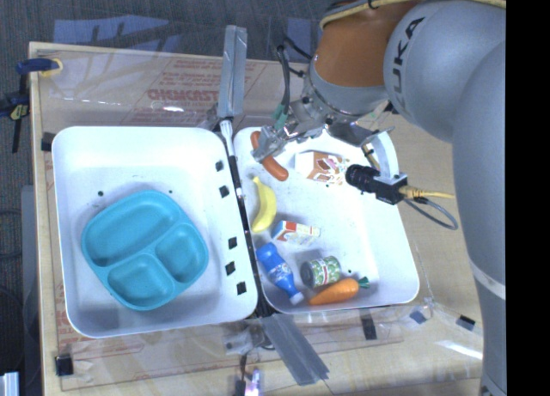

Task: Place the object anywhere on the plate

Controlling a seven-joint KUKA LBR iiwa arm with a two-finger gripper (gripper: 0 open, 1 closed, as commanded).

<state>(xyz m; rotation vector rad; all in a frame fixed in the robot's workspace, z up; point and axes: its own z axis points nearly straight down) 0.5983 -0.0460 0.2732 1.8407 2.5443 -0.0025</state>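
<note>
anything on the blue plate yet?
No. The blue three-compartment plastic plate in the left white bin carries nothing; the toy food items lie in the right white bin.

**Desk and what sits on it**

Pale wooden desk point(129, 76) under a clear sheet, faint red print showing through. Directly on it: two shallow white plastic bins side by side, left bin point(69, 214) and right bin point(400, 257), touching along a grey metal divider bar point(232, 68). Blue clamp point(34, 66) at far left corner.
</note>
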